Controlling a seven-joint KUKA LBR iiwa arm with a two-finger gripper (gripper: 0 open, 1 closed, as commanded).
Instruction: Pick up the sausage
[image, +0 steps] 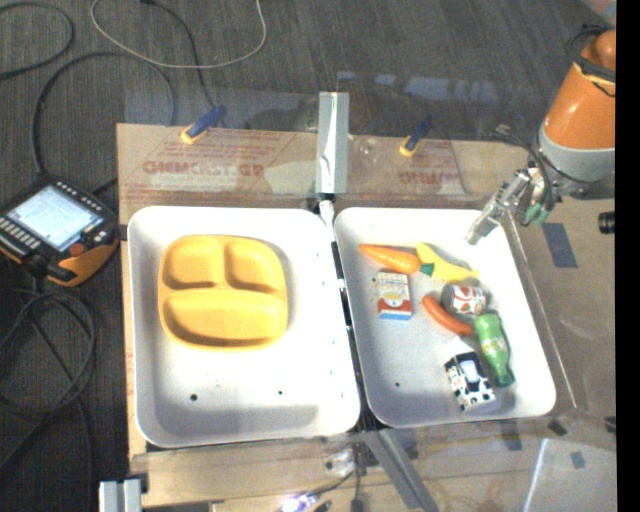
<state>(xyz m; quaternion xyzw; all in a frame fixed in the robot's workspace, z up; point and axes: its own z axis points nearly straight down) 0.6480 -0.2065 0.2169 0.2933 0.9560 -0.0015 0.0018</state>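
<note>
While the arm (580, 110) is reaching in from the right, end effector (485, 228) hanging over the right bin's (400, 400) upper edge, grip state unclear, sausage (446, 316) lying in that bin beside a can (465, 297), bench (250, 165) sitting on dark carpet (100, 80).

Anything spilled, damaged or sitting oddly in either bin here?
Nothing stands out. The yellow divided tray lies flat in the left bin. The toy foods, including the sausage, are loosely clustered inside the right bin. The end effector hangs over that bin's far right corner.

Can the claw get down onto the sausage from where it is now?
Probably, but it is tight. The claw hangs over the right bin's far corner, and the sausage lies uncovered, with a can and green bottle crowding it.
</note>
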